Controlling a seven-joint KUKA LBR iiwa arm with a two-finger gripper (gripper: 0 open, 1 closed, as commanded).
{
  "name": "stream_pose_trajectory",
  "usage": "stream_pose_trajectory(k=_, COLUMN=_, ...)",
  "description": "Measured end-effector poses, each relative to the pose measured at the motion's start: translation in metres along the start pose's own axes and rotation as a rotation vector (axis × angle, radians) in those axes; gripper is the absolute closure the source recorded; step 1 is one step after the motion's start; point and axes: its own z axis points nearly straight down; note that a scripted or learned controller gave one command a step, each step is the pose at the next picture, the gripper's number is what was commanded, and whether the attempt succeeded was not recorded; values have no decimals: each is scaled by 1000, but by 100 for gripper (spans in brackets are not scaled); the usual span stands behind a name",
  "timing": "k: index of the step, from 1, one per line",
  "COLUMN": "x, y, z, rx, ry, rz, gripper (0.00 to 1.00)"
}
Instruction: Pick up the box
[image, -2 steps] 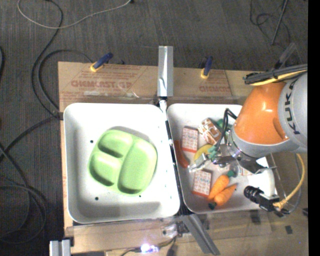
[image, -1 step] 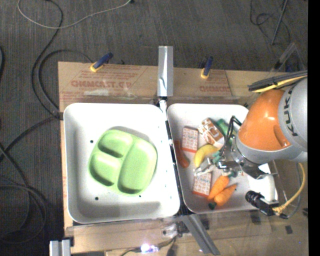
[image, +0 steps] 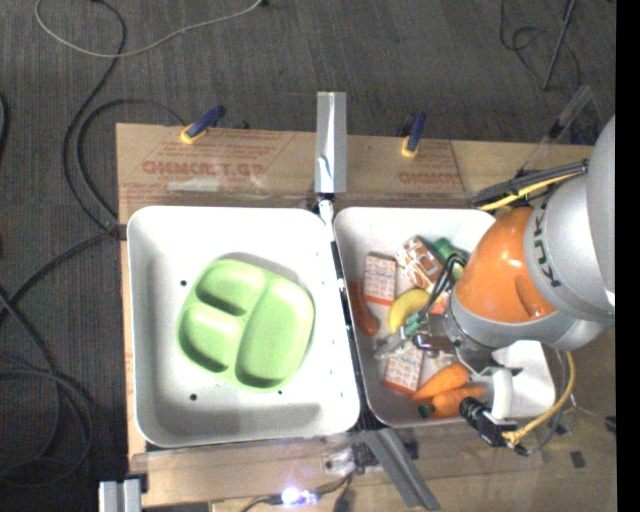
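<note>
Plainly, the move turns on how the box (image: 379, 279) lies from the gripper (image: 420, 338). The box — a small orange-and-white carton — rests flat in the right-hand bin (image: 352, 300), near that bin's left wall, with its long axis running roughly up and down the view, parallel to the divider between the two bins. The arm (image: 520, 270) comes in from the right and covers much of that bin; its wrist hangs over the clutter in the middle, and what can be made out of the gripper sits just below and to the right of the box, over the yellow banana (image: 404, 306) and a second, similar carton (image: 403, 371) lower down. So the box lies up and to the left of the gripper, near but apart from it.

Whether the gripper is spread or closed I cannot tell — the wrist hides it, and nothing is visibly held in it.

Other things crowd the target: a snack packet (image: 420, 258) at the upper right of the box, and two carrots (image: 447, 390) near the bin's lower edge. The left-hand bin (image: 150, 330) holds a green sectioned tray (image: 247, 322) and has no part in this. In my judgement a short shift up-left, closing across the box's narrow width, is what the pick calls for.
</note>
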Motion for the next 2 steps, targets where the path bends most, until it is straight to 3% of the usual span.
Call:
stream_pose_trajectory(k=1, x=0, y=1, z=-9, rx=-2, ry=2, rz=0, gripper=100)
stream_pose_trajectory(k=2, x=68, y=25, z=-93, rx=13, ry=-1, rz=51, gripper=100)
